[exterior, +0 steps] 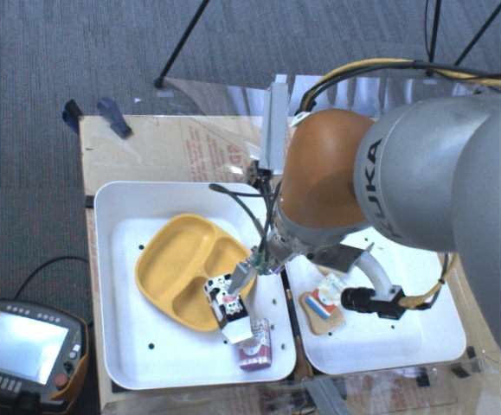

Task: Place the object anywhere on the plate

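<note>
A: Camera view shows you the gripper (243, 277) low over the yellow plate (176, 271), at its right edge. A small black-and-white carton (225, 301) sits right under the fingertips, half on the plate's rim.

B: Is it held?

A: You cannot tell; the fingers look narrow. The job looks nearly done, not finished.

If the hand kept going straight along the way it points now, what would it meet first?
The hand points down-left at the small black-and-white carton lying on the yellow plate's lower right rim. It would likely meet that carton first, though depth is unclear.
</note>
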